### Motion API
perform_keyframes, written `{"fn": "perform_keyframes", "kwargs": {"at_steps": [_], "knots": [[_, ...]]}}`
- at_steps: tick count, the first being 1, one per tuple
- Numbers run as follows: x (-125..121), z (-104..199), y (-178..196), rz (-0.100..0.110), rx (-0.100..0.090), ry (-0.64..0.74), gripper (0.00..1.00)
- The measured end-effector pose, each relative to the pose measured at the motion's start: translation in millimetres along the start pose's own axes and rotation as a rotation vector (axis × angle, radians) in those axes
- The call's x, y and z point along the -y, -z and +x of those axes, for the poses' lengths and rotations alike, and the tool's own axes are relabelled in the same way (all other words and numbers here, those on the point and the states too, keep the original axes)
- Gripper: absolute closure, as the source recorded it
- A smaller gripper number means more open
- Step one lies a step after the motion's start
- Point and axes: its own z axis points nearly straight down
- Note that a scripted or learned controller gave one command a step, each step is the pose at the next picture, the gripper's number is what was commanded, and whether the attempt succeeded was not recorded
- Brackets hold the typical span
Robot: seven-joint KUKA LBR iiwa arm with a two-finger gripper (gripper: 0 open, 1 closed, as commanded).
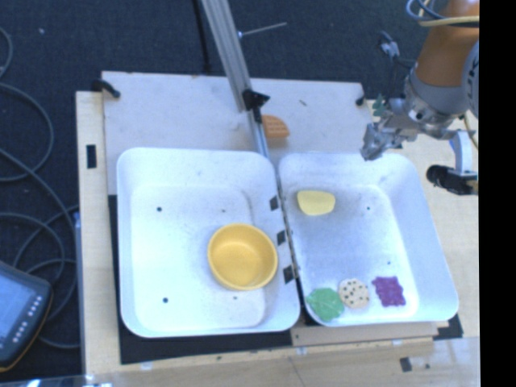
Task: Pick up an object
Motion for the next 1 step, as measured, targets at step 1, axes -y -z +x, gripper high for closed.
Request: {"fn": "perform_keyframes", "kwargs": {"at_steps": [1], "knots": [[1.2, 53.3, 10.3, 0.004, -0.002, 0.001, 1.0]]}}
